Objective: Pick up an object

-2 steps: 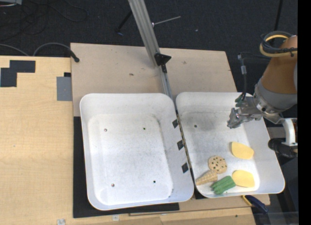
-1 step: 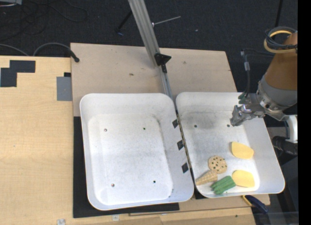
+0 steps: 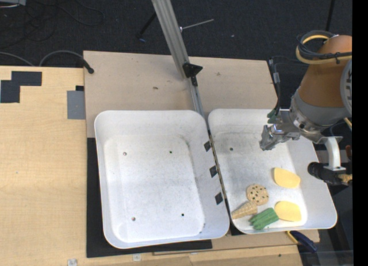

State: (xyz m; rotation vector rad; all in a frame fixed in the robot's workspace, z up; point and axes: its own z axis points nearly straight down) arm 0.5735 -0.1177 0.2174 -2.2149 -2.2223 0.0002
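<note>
Jaws above the right bin, objects at its near end

Arm [image 3: 325,84] reaches in from the right, its orange band above the wrist, and the jaws [image 3: 270,138] hang over the far half of the right bin [image 3: 241,122]. From this slant I cannot tell how far the jaws are open, and nothing is seen between them. The objects lie well apart from them, clustered at the near end of that bin: a yellow piece [image 3: 286,177] toward the right wall, a second yellow piece [image 3: 288,211] nearer, a green item [image 3: 264,219] just beside it on the left, a speckled cookie [image 3: 257,193] and a tan cone [image 3: 245,209] touching the cookie's near edge. The left bin [image 3: 109,122] sits alongside on the tabletop [image 3: 126,78]. A slanted metal rail [image 3: 171,29] rises behind the bins.
</note>
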